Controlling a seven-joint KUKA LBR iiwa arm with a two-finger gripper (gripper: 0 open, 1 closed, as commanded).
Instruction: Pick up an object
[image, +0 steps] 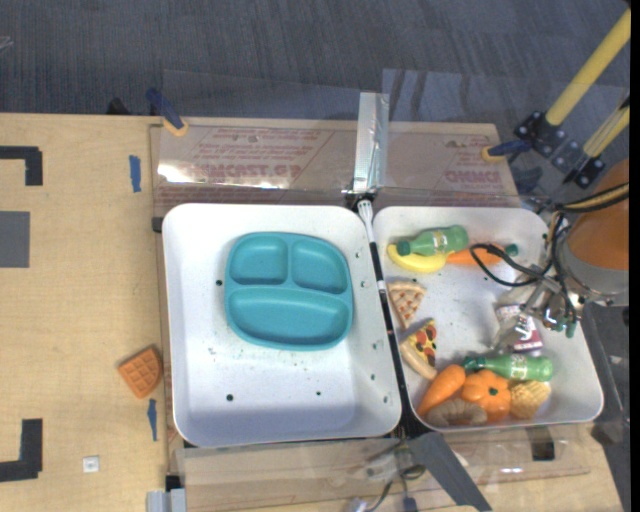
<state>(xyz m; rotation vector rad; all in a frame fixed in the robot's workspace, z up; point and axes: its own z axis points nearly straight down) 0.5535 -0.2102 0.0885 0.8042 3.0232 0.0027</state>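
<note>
**Toy food crowded the right bin while the gripper hovered at its 3 o'clock edge**

Toy food pieces, any of which could be the object to pick, lay in the right bin (470, 215). At its 12 o'clock end a green bottle (437, 241) rested against a banana (417, 262), with a small carrot (470, 256) just beside them toward 3 o'clock. Near the bin's 9 o'clock wall sat a waffle wedge (406, 299), and just below it a pizza slice (420, 347). Along the 6 o'clock end were a larger carrot (441, 387), an orange pumpkin (487, 390), a brown bread piece (456, 411), a yellow textured piece (529, 397) and a second green bottle (512, 367) lying across them.

The gripper (522, 325) stood over the bin's 3 o'clock side, just above the second green bottle, amid black cables and metal parts. Whether its fingers were spread or pressed together could not be told, and nothing could be seen held between them. The arm's orange band (600, 240) showed at 3 o'clock of the bin.

The left bin (200, 390) held a teal divided plate (290, 289) in its upper middle. On the wooden bench (70, 300), well apart at 9 o'clock of the left bin, lay a small orange waffle (140, 371).
</note>
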